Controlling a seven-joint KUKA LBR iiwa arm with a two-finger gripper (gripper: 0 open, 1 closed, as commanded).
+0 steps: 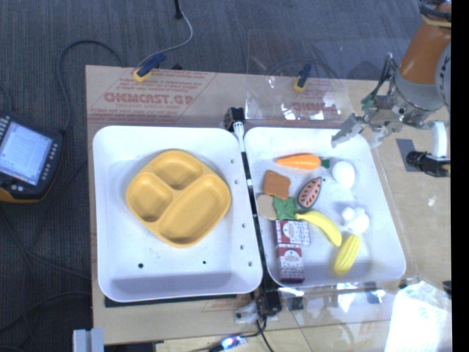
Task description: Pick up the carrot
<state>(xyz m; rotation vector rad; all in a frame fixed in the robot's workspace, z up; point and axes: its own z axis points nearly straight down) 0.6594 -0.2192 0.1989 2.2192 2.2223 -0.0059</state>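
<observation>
Two white bins side by side: left bin (110, 196) bearing a yellow divided plate (178, 196), right bin (385, 218) crowded with toy food. Orange carrot (297, 161), tapered, green-tipped, lying crosswise at far end. Gripper (343, 136) just beyond, fingers spread, grasping nothing.

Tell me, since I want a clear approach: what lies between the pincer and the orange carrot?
In the camera view, only bare white bin floor lies between the pincer and the orange carrot; the white egg sits just below that stretch.
</observation>
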